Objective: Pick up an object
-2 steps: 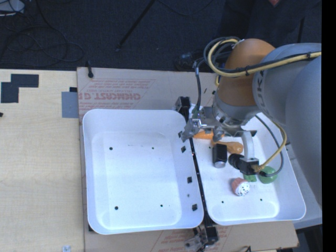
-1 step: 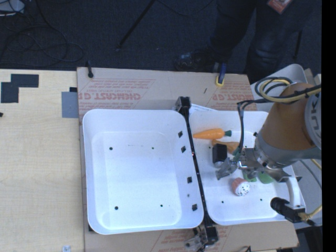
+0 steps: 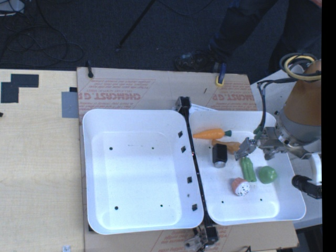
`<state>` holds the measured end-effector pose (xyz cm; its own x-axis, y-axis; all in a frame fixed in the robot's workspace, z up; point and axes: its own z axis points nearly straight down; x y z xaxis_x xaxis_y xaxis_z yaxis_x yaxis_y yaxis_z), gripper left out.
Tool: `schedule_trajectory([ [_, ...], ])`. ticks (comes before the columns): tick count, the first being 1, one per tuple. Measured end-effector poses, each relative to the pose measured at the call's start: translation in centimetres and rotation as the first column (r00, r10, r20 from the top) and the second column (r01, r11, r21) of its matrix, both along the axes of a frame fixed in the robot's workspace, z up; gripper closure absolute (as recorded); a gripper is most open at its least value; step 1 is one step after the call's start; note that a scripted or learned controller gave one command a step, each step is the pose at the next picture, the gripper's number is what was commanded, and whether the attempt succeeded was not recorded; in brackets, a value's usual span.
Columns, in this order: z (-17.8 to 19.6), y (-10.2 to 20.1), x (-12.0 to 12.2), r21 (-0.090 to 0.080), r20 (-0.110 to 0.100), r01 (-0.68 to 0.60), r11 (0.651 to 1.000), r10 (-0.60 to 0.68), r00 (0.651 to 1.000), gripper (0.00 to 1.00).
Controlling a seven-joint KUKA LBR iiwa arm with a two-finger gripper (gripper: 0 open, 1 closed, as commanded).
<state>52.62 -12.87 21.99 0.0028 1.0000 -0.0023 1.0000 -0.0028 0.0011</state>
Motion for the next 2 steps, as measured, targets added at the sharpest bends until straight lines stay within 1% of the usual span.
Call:
schedule_trajectory([
  [1, -13.8, 0.7, -3.5, 0.003, -0.005, 0.000, 1.000, 0.000, 1.000, 0.00],
  [2, -2.6, 6.7, 2.0, 0.003, 0.008, -0.010, 1.000, 0.010, 1.000, 0.00],
])
